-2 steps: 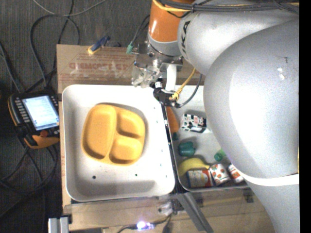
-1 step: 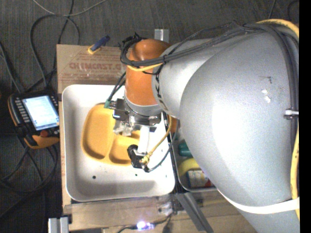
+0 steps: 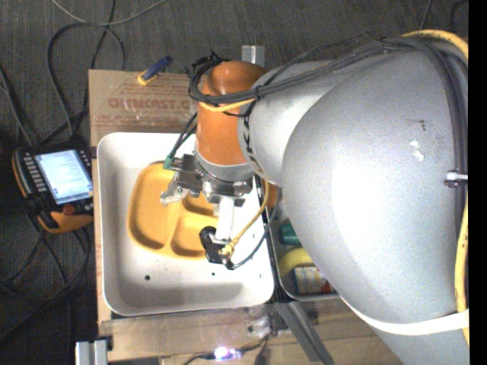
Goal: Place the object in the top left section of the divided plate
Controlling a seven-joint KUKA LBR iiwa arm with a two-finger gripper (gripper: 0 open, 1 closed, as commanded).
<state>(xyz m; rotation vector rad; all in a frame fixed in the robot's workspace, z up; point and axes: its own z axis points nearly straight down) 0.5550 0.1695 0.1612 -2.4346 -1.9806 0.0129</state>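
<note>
Yellow plate (image 3: 151, 213) in left bin (image 3: 125, 284). Tool (image 3: 204, 196) above plate's right half, below orange band (image 3: 224, 120); apart or together: cannot tell. Pendant (image 3: 59, 175) left of bin.

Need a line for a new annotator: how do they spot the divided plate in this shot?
Find the left white bin, the one the grey arm reaches over. The plate lies on its floor toward the top of the view, its right part hidden under the arm. It is a large yellow dish with raised ridges splitting it into sections, bright against the white floor.
</note>
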